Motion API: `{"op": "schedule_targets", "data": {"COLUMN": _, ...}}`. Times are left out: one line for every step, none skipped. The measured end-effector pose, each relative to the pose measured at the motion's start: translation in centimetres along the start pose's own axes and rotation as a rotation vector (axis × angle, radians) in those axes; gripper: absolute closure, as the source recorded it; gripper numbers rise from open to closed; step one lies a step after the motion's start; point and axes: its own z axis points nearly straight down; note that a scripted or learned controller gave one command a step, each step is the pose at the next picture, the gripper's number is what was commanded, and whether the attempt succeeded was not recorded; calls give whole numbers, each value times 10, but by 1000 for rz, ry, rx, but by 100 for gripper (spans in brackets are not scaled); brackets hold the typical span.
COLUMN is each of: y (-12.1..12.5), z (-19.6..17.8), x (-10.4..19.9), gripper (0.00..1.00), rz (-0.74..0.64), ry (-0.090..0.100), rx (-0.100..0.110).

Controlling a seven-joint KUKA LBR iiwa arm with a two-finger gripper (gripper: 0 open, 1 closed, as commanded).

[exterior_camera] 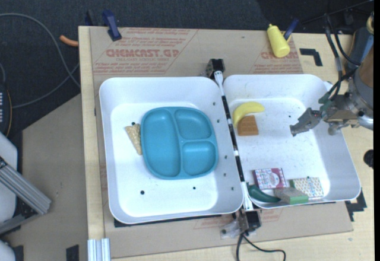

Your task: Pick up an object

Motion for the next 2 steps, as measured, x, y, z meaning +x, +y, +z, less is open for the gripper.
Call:
{"op": "schedule_targets", "data": {"y": 99, "z": 181, "x": 10, "gripper": 0, "rz": 0, "ry": -3, "rx": -11}}
{"op": "schedule_targets", "data": {"y": 166, "z": 184, "x": 20, "gripper": 0, "rz": -2, "ry": -1, "rx": 14}}
